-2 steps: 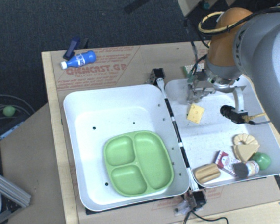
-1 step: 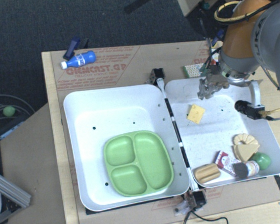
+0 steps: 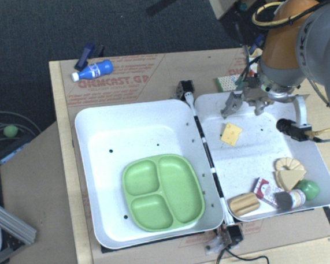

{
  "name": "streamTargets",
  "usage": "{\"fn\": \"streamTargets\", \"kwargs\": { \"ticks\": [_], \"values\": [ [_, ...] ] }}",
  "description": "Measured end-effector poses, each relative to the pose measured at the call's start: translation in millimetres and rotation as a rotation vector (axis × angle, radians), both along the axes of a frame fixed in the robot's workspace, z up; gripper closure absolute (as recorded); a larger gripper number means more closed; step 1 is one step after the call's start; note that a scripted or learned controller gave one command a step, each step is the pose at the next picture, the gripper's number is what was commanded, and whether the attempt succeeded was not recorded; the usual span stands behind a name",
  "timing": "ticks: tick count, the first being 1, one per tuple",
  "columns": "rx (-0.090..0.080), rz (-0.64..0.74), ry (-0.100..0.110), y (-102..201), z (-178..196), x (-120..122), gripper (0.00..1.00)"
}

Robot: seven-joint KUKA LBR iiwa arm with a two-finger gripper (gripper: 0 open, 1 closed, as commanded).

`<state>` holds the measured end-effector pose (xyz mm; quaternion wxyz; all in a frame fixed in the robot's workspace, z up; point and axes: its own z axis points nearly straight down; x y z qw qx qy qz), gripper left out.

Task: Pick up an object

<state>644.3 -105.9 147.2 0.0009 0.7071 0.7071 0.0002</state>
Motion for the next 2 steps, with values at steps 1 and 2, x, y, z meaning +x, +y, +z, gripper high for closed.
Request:
{"fn": "streamTargets", "kwargs": {
  "ticks": [1,2],
  "values": [
    [0.002,0.0,0.005,6.6,-63.5,-9.8,0.0],
    [0.001,0.0,-0.001,6.8,-51.6,-8.1,1.0]
  ]
}}
